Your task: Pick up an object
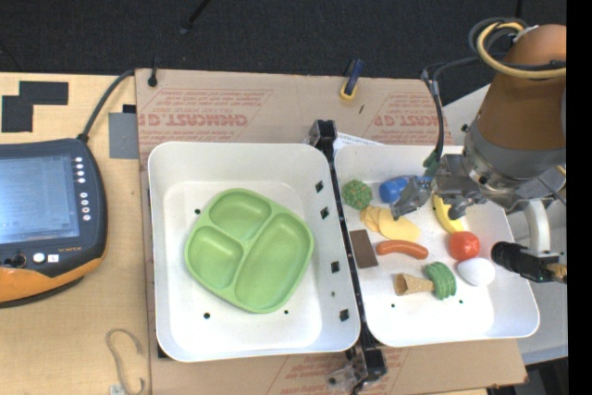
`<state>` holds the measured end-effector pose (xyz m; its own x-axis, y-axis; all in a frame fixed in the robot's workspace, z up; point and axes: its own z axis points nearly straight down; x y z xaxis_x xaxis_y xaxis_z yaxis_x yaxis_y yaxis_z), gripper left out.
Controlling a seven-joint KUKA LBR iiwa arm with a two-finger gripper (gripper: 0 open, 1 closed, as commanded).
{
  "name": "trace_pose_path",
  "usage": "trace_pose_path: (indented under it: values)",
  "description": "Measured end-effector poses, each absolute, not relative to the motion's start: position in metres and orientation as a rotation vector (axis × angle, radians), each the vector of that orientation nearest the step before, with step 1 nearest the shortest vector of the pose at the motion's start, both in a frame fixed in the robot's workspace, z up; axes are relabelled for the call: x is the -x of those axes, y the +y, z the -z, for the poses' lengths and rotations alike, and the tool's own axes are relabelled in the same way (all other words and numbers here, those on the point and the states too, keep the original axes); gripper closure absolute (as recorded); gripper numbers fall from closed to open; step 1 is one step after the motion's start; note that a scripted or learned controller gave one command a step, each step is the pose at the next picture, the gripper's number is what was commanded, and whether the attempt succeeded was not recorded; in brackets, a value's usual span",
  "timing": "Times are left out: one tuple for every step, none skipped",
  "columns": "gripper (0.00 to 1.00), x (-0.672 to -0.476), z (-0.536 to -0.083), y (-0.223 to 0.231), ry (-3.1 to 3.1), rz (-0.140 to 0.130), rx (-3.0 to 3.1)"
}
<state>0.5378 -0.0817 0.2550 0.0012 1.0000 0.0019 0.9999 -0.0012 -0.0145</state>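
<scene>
Now we are hovering our gripper over the right bin near its back edge, beside the blue toy and banana, nothing visibly held, and judging that next we must descend squarely onto one.

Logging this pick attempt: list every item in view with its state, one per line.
Gripper: low over right bin, near blue toy; grasp not visible.
Plate: upright in left bin, nothing on it.
Blue toy: lying in right bin.
Broccoli: loose.
Sausage: lying flat.
Tomato: loose, beside egg.
Banana: partly under the arm.
Tablet: screen lit.
</scene>
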Motion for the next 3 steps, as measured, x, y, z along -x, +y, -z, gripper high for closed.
trace_pose_path:
  values:
    - [0.0,-0.54,-0.26,-0.082,-2.219,-0.004,2.219]
    - [0.0,-0.546,-0.214,-0.079,-2.218,-0.008,2.216]
    - [0.0,-0.539,-0.167,-0.082,-2.216,-0.008,2.217]
